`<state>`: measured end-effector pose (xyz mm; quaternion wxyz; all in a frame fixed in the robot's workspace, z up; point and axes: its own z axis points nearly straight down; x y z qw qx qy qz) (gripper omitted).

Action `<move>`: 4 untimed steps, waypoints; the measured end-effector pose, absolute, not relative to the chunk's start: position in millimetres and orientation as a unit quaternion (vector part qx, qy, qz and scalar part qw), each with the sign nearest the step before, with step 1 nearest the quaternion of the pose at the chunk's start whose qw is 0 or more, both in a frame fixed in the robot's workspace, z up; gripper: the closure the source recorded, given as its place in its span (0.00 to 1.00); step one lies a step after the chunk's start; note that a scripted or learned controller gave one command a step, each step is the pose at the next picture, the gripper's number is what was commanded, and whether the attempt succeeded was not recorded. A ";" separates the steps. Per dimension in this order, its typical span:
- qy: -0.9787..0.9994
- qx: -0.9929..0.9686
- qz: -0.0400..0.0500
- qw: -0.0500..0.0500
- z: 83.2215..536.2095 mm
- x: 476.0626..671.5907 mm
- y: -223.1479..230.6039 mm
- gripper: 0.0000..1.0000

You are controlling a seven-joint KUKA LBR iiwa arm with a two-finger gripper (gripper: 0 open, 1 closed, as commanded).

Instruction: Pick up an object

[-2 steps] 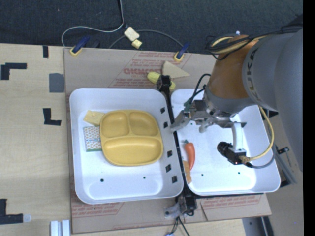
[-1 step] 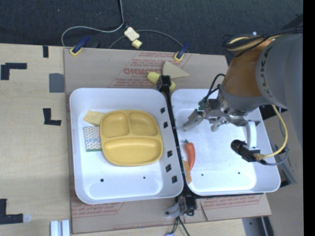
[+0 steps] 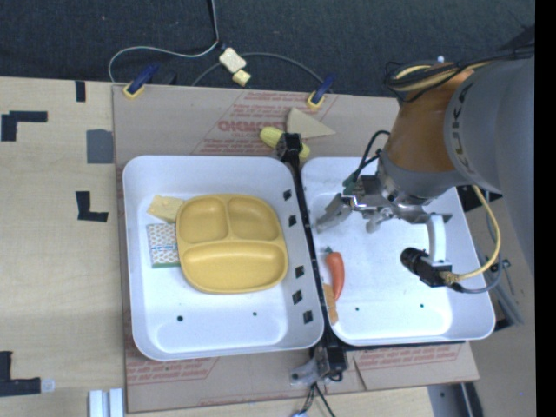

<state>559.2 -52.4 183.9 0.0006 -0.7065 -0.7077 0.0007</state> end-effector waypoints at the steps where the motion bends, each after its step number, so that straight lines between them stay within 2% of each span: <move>1: -0.704 -0.710 0.005 0.005 97.6 493.1 -112.9 0.00; 2: -0.707 -0.707 0.000 0.000 85.4 527.8 -99.2 0.00; 3: -0.707 -0.707 -0.001 -0.004 97.1 528.5 -100.5 1.00; 4: -0.711 -0.703 -0.004 -0.002 189.8 553.4 -22.2 1.00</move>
